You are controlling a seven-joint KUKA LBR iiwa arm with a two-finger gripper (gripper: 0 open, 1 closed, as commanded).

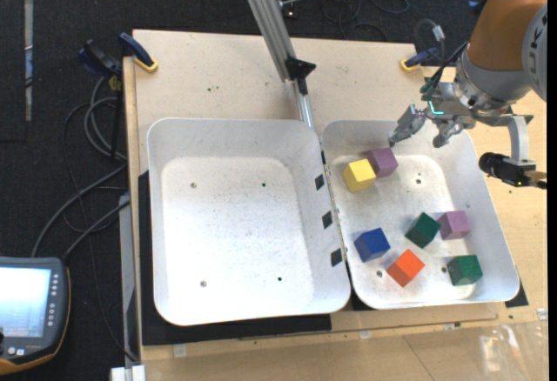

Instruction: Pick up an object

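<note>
Fingers: I see the two fingers (421, 125) of my grey gripper spread apart with nothing between them, hanging over the far edge of the right shallow white plastic bin (487, 214).
Why they sit there: I judge the open stance as a readying for descent; the nearest candidates lie just below and to the camera's left of the tips.
Nearest target: the small mauve cube (383, 162), touching or almost touching the yellow cube (358, 174) beside it; that closeness could crowd a finger.
Arm: the grey KUKA arm with the orange band (509, 18) reaches in from the camera's right.
Count in right bin: seven blocks, namely one yellow, two mauve (the second (454, 223) sits near the right wall), two dark green (423, 230) and (465, 269), one blue (372, 243), one orange (406, 267).
Spacing: the blue and orange ones stand more apart, so they look easier to pinch.
Left bin: the second white bin (235, 214) lies alongside.
Surface: pale board (218, 66) carrying both bins.
</note>
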